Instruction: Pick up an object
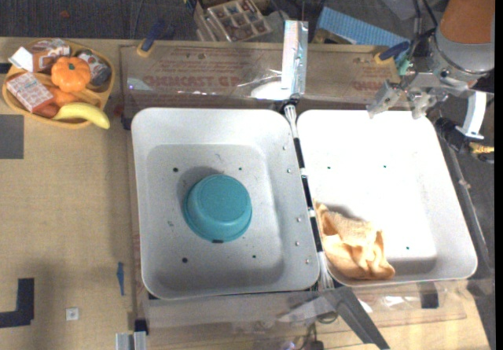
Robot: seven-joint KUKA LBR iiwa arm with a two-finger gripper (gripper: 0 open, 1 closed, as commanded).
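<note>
Two white bins sit side by side: the left bin (157, 144) holds an upturned teal bowl (218, 208) near its middle, the right bin (393, 152) a crumpled orange cloth (357, 245) in its near-left corner. Above the right bin's far edge hangs the gripper (402, 98), seemingly carrying nothing, and whether it is spread or closed cannot be told.

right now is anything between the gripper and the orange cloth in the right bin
Nothing visible is in the way. The gripper hangs over the far edge of the right bin, and the orange cloth lies crumpled in that bin's near left corner. Only bare white bin floor lies between them.
</note>
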